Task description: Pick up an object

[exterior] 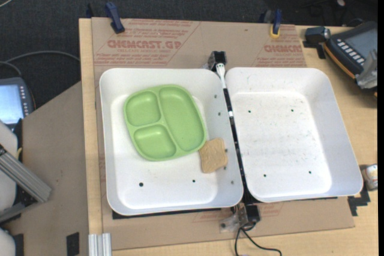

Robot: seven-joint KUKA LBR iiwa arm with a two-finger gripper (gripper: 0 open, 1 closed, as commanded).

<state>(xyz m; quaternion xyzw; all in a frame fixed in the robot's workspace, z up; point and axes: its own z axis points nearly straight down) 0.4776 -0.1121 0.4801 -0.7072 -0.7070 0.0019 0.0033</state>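
- Gripper: state cannot be told from the camera view.
- Left bin (114,129): shallow, white, rounded corners; the landmark for the entries below.
- Green plate (164,122): three compartments, lying flat in the left bin's middle, slightly toward its far side, turned at an angle to the bin walls.
- Tan piece (213,155): flat, roughly square, like a slice of bread or sponge; in the left bin near its right wall, touching the green plate's near-right corner.
- Right bin (336,129): white, just beside the left bin, their rims meeting along a dark strip.
- Table (180,45): brown board with red print, under both bins; blue clamp (114,17) at the far edge beyond the left bin.
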